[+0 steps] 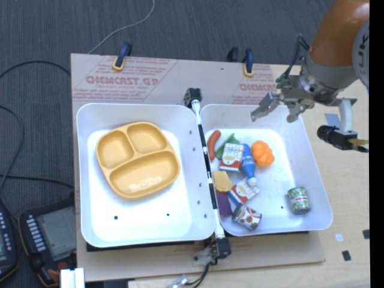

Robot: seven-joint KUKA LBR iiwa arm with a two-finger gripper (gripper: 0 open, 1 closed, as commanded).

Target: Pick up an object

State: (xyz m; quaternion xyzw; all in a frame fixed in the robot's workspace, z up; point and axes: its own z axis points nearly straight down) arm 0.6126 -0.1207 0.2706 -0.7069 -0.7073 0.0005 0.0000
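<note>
Approach step: gripper [278,109] spread, empty, above right bin [312,161]; next, descend onto orange [262,153].

A: What does the arm [343,23] look like?
B: A thick rounded body with a broad orange band, glossy, and grey casing at the far right edge with part of a dark letter on it.
A: And below the band?
B: A grey metal wrist ring, then a cluster of darker fittings. A thin black cable runs up beside it on the left.
A: The end effector [277,108]?
B: Two slim grey fingers [263,109] with dark tips, splayed apart, on a small metallic block.
A: Anything else attached?
B: A pale bracket hangs off the right side and carries a black, stubby part with a small yellowish mark.
</note>
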